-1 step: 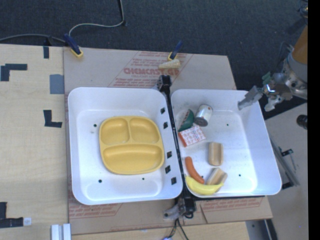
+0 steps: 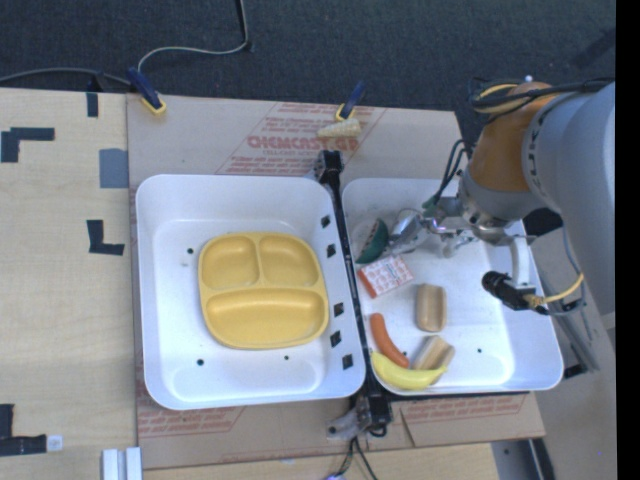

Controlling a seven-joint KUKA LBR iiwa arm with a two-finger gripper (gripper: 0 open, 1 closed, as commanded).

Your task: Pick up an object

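The left bin (image 2: pixel 160 268) holds a yellow divided plate (image 2: pixel 263 290). The right bin (image 2: pixel 520 353) holds a banana (image 2: pixel 405 374), a carrot (image 2: pixel 386 337), two tan bread-like pieces (image 2: pixel 430 308), a red-and-white packet (image 2: pixel 385 275) and a dark green item (image 2: pixel 375 240). The arm (image 2: pixel 520 153) reaches in from the right, its gripper (image 2: pixel 405 226) low beside the green item; how it stands, open or shut, I cannot tell.

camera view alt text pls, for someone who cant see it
A grey robot arm reaches from the right, its gripper low in the right white bin near a green item, packet, carrot and banana. The left bin holds a yellow divided plate.
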